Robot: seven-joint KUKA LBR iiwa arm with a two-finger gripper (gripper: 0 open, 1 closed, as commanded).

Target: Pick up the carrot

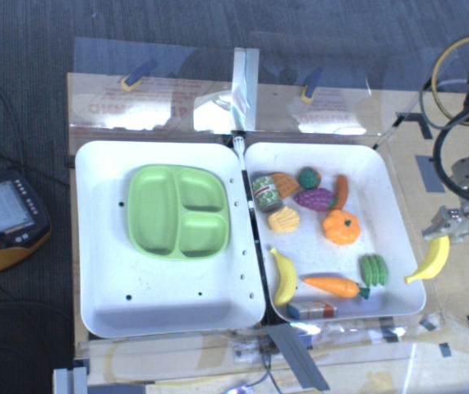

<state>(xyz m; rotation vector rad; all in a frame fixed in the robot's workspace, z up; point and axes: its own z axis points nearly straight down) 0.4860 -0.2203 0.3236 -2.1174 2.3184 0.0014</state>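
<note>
The carrot (330, 285), orange with a green stub at its right end, lies flat near the front of the right bin (398, 189). My gripper (453, 223) is at the far right, outside that bin and well to the right of the carrot. Its fingers are shut on the top end of a yellow banana (431, 261), which hangs down over the bin's right rim.
Around the carrot lie a second banana (284, 276), green beans (373, 269), an orange pumpkin (342, 226) and a small box (310, 309). Grapes (314, 198), a can (265, 190) and other toy foods fill the bin's back. A green divided plate (177, 212) sits in the left bin.
</note>
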